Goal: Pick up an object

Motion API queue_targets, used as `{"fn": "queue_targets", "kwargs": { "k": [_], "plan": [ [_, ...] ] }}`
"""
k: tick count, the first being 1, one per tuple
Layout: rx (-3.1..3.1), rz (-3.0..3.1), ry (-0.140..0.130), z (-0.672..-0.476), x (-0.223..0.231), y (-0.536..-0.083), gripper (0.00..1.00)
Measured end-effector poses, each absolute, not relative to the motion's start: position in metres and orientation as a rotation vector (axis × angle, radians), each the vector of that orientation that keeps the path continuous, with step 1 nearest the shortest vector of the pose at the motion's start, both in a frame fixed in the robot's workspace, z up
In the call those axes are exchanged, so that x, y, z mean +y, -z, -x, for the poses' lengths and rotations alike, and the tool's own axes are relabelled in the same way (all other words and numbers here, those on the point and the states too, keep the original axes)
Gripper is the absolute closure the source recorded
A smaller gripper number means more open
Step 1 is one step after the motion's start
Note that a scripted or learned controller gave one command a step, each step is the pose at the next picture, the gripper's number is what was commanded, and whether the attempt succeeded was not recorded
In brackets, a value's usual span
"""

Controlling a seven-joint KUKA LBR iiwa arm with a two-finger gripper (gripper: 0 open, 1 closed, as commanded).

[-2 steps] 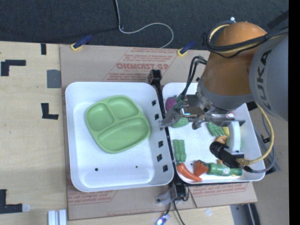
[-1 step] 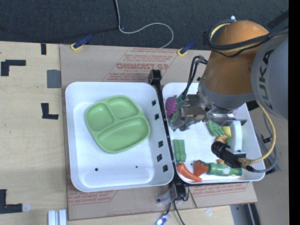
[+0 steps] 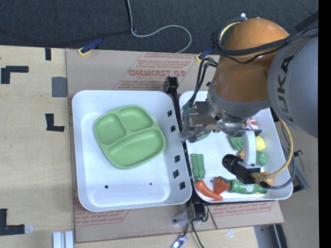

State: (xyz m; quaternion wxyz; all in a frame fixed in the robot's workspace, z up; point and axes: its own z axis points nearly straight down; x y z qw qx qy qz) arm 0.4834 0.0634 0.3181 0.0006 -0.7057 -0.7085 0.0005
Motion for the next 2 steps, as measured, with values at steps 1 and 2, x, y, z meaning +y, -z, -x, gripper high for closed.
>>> {"fn": "queue_targets", "kwargs": {
  "k": [1, 2],
  "plan": [
    [-2.218, 2.229, 0.000, -0.484, -0.002, -0.350, 1.00],
    [-2.232, 2.211, 0.003, -0.484, 0.064, -0.384, 1.00]
  ]
}}
